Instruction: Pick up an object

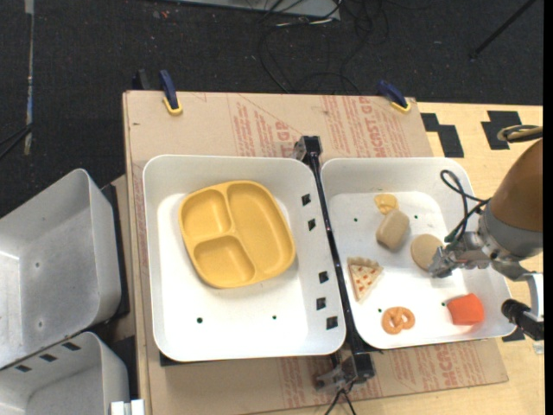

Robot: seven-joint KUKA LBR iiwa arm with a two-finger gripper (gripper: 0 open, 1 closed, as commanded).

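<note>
Arm: it (518, 206) reaches in from 3 o'clock, low over the right bin (341, 175), presumably because the small items all lie there.
Claw: the gripper (442, 264) sits at the 3 o'clock edge of the round tan biscuit (424, 251), touching or just beside it; too small and blurred to tell if it is spread or pressed together, and nothing shows between its tips.
Likely target: the biscuit, right of centre in the right bin; I'd judge the pick not yet made.
Neighbours: a tan block (393, 229) at the biscuit's 10 o'clock, a yellow bit (385, 202) at 11 beyond it, a pizza slice (365, 277) at 8, a pretzel (397, 320) at 7, an orange cube (467, 309) at 5.
Spacing: items lie apart, which leaves room for a claw around each.
Left bin: the yellow tray (235, 232) lies flat at the bin's (160, 232) centre, well apart from the arm.
Risk: an edge-on approach could nudge the biscuit toward the block.
</note>
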